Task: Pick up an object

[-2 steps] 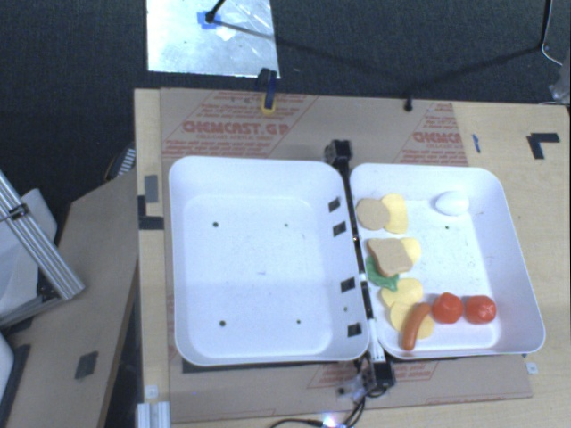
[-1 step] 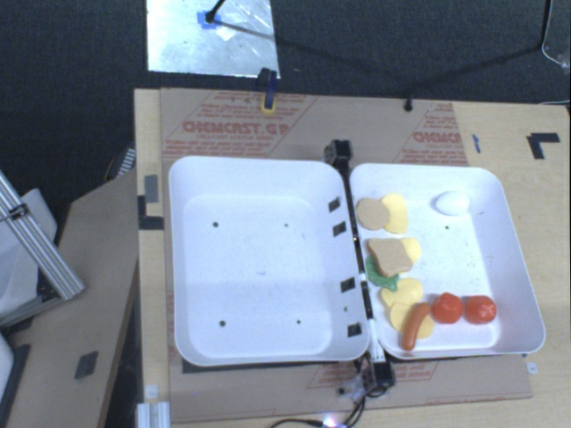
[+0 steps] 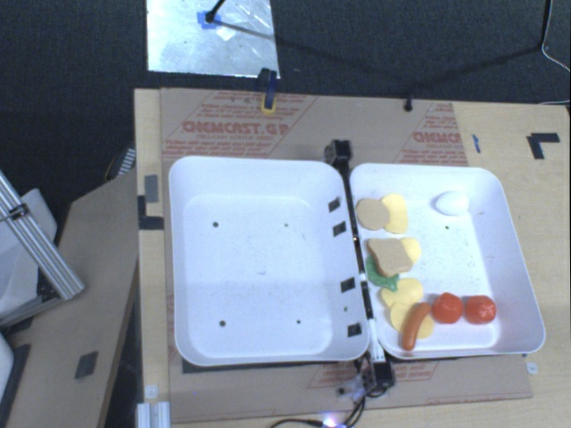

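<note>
The right bin (image 3: 508, 239) holds several toy foods. Near its top right lies a white egg (image 3: 451, 203). A tan round cookie (image 3: 372, 213) and a yellow chip (image 3: 395, 212) sit at the top left. Below them is a brown bread slice (image 3: 390, 257) with a green piece (image 3: 382, 279) by its lower edge. Yellow chips (image 3: 403, 294) lie under that, with an orange sausage (image 3: 414, 325) across them. Two red tomatoes (image 3: 448, 308) (image 3: 481, 308) rest side by side at the lower right.
The left bin (image 3: 259, 257) stands beside the right one, joined by a black clipped divider (image 3: 352, 257). Both sit on a cardboard sheet (image 3: 294, 123) on the bench. A shiny metal plate (image 3: 212, 25) lies beyond, and a metal frame (image 3: 36, 248) stands at the far left.
</note>
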Action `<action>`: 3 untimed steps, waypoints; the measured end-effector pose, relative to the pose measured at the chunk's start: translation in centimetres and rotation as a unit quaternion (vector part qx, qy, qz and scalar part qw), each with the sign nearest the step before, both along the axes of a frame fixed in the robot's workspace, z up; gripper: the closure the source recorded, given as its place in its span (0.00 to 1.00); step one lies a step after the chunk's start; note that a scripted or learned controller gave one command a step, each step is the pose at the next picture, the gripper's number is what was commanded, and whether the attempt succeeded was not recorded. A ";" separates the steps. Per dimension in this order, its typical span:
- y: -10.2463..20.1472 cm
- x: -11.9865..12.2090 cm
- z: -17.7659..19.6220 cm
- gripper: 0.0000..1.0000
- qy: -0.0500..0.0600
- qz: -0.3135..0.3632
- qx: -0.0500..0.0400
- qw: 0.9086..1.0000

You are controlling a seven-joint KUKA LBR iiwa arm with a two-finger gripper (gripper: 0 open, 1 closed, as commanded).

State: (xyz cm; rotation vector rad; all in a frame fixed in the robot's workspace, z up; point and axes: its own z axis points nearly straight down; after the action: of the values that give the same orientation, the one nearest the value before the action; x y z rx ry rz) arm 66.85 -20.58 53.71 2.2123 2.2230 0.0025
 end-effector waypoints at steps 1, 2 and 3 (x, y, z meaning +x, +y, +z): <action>-0.1 -12.4 -2.0 1.00 0.004 -0.004 0.002 1.000; 0.1 -3.8 -0.5 1.00 -0.001 0.001 0.000 1.000; 9.3 -6.8 -24.9 1.00 0.008 0.001 0.004 1.000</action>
State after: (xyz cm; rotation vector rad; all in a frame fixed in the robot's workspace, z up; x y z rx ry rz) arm 60.01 -11.32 28.79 2.2211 2.2377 -0.0078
